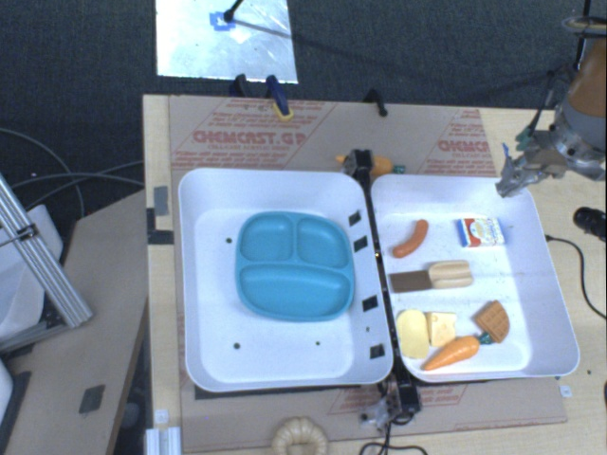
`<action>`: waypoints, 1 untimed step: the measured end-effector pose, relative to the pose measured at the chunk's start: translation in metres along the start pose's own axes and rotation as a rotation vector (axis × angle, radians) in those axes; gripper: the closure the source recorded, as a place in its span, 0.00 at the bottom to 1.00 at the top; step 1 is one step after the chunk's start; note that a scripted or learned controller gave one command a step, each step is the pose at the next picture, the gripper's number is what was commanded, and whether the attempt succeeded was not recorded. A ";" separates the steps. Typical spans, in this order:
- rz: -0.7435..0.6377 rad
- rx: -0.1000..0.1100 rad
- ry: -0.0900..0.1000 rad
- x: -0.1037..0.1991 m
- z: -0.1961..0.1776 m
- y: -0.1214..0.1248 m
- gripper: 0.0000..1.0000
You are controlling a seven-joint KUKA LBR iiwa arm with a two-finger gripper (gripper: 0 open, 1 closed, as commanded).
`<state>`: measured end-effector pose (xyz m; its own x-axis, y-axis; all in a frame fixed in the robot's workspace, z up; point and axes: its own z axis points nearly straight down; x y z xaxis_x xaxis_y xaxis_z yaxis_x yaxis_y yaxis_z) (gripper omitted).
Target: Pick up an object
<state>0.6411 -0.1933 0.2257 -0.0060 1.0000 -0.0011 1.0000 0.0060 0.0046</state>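
We see the bench (247, 126) covered in brown printed board, with dark carpet and a shiny sheet (226, 25) beyond it. Taking the blue divided plate (292, 263) as our landmark, the toy foods lie in the right bin (550, 282) beside it: sausage (411, 238), carton (478, 231), carrot (450, 352). The gripper (512, 180) hangs above that bin's far right corner; we cannot tell its opening.
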 end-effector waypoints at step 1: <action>-0.004 0.003 0.002 0.059 -0.001 -0.005 1.00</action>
<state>0.6358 -0.1344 0.2267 -0.0095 1.0000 0.0010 1.0000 0.0095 0.0015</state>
